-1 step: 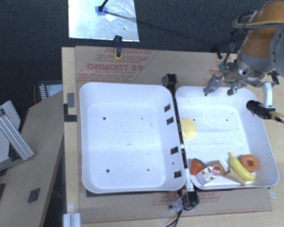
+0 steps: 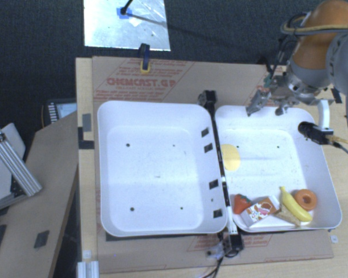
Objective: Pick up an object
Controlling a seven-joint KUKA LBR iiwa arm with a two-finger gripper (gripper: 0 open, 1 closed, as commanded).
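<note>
A KUKA arm (image 2: 327, 36) reaches in from 3 o'clock over a bench (image 2: 151, 77) bearing 2 white bins side by side. Its gripper (image 2: 268, 106) hangs at the 12 o'clock rim of the right bin (image 2: 313, 161), above the far wall, well apart from every object inside. The 2 fingers (image 2: 254, 108) point down toward 7 o'clock; they look parted, with a gap between the tips, and nothing sits between them.

The objects cluster in the right bin. A yellow disc (image 2: 230, 157) lies against the bin's 9 o'clock wall, beside the divider where the 2 bins meet. The rest crowd the 6 o'clock edge: a red piece (image 2: 242, 203) nearest the divider, a small red-and-white packet (image 2: 259, 211) touching it at its 3 o'clock side, then a banana (image 2: 294, 205) lying at a slant, and an orange ring (image 2: 305, 199) touching the banana at the bin's 5 o'clock corner.

The left bin (image 2: 156, 167) shows bare white floor with a few dark specks. A black clip (image 2: 208, 98) sits at 12 o'clock on the seam between the bins. Beyond the bench, at 11 o'clock, a silvery sheet (image 2: 126, 17) lies on the dark floor.
</note>
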